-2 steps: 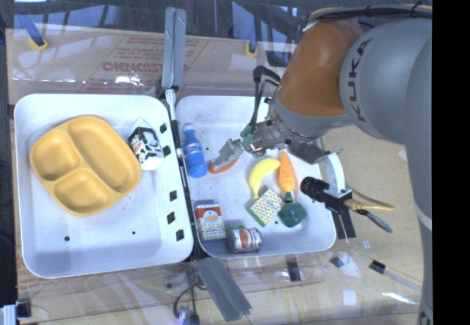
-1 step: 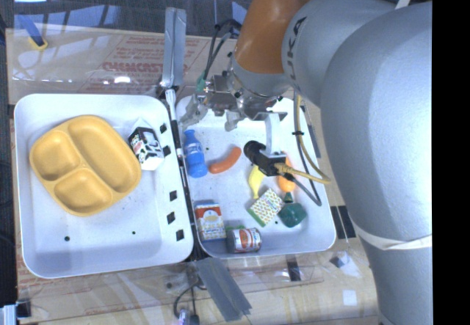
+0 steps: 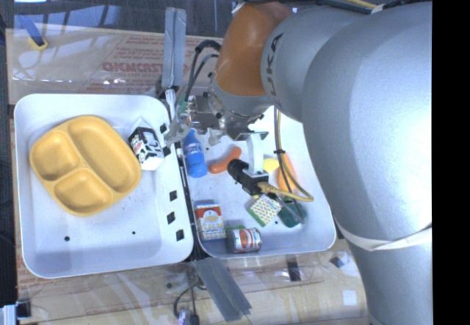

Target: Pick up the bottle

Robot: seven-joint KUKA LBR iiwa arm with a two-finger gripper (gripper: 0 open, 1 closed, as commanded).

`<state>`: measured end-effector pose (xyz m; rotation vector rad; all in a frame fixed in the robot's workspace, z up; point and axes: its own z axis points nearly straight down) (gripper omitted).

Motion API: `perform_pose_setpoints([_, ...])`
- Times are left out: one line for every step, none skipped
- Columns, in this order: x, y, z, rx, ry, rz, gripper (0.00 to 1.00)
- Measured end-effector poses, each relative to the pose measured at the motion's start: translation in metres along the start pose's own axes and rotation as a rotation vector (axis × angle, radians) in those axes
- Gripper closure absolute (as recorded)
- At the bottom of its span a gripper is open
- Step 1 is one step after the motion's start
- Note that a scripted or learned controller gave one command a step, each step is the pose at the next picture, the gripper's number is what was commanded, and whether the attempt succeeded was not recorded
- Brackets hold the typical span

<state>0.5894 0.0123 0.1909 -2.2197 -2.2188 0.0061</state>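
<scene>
Bench: two white plastic bins [image 3: 44,257]
Bottle [image 3: 194,155]: blue, cylindrical, lay in right bin
Plate [image 3: 83,163]: yellow, three-sectioned
Gripper [image 3: 192,120]: finger state unclear
Writing: unreadable

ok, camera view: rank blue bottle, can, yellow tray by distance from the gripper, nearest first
1. blue bottle, right bin, just below the gripper.
2. yellow tray, left bin, to the gripper's left.
3. can, right bin's near edge.

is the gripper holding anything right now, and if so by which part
Cannot be told. The gripper sits over the top end of the blue bottle in the right bin, but the arm's wrist hides any contact.
</scene>
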Motion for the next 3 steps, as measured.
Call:
perform_pose_setpoints([-0.007, -0.011, 0.0, 0.002, 0.0, 0.011, 0.0])
perform_pose_setpoints([-0.047, -0.055, 0.001, 0.003, 0.001, 0.214, 0.0])
perform_pose_setpoints([-0.047, -0.077, 0.001, 0.002, 0.0, 0.224, 0.0])
